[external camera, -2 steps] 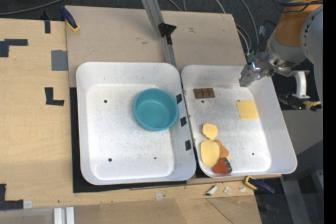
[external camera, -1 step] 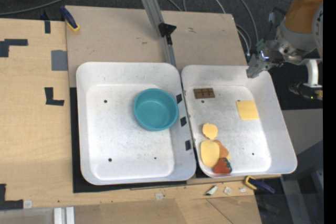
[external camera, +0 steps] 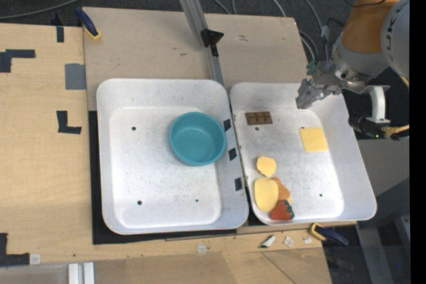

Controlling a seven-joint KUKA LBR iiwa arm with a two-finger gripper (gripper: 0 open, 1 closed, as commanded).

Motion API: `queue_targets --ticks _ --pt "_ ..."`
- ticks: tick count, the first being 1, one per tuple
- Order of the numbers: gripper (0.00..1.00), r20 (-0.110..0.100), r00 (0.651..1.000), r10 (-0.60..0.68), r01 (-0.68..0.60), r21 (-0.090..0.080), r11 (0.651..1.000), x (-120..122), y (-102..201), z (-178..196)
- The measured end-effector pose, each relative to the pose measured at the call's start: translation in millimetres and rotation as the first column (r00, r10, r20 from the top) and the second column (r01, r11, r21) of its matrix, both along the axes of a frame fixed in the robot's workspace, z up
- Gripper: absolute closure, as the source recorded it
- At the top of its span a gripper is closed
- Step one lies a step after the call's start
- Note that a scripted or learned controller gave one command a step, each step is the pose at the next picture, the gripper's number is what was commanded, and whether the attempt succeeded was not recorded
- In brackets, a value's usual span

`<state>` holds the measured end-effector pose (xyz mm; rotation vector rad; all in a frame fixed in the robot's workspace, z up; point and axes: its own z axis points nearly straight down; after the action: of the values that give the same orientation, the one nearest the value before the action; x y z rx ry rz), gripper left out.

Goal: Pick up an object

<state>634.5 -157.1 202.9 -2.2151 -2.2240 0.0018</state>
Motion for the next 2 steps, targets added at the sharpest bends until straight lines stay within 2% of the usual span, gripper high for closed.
queue_targets --ticks 2 --pt "1.0 0.001 1.0 0.002 -0.002 0.001 1.0 -20.8 93.8 17.7"
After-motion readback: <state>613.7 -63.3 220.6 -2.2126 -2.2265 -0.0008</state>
